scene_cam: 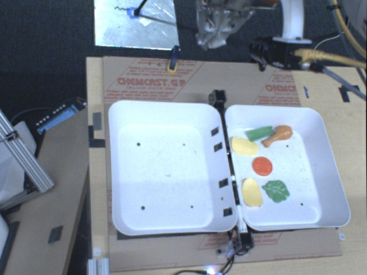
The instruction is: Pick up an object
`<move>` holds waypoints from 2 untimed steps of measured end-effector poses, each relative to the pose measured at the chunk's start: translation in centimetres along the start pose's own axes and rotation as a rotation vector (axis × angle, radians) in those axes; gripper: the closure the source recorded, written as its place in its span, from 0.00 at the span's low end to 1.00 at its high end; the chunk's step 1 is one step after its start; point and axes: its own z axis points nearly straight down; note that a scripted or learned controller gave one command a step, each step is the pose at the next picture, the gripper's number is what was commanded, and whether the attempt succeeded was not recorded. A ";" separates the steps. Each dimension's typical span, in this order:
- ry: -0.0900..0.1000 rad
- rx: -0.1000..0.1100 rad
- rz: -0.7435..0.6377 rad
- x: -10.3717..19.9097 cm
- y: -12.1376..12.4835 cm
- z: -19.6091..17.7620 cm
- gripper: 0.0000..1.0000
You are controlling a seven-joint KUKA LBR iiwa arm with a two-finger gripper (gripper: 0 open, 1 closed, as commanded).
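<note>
In the right bin (330, 171) lie all the things the arm might pick: a green stick-shaped piece (259, 133) touching an orange drumstick-shaped toy (278, 134) near the far wall, a yellow piece (245, 147) close to the divider (228, 153) between the bins, a red disc (262, 165) near the middle, and nearer the camera a second yellow piece (252, 192) just beside a green leafy piece (276, 190). The left bin (123, 153) shows only its white floor.

The claw (217, 27) hangs at the top of the view, well apart from the bins and above the dark floor beyond the tabletop (189, 79). It is blurred and pale, so I cannot tell how it is set, and nothing can be seen in it.

The risks, as I judge them, come from crowding and flatness. The objects look low and smooth, so a descent that stops short would close on air, and a slightly off-centre one could push a piece aside. The green stick and the drumstick touch, so a grasp there may catch both or nudge one away. The two yellow pieces lie near the divider, where the claw could strike the bin wall. The red disc stands clearest of its neighbours and looks the safest target.
</note>
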 end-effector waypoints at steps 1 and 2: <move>0.000 -0.001 -0.004 0.0 0.0 -1.1 1.00; 0.001 -0.004 -0.007 0.0 0.0 -2.3 1.00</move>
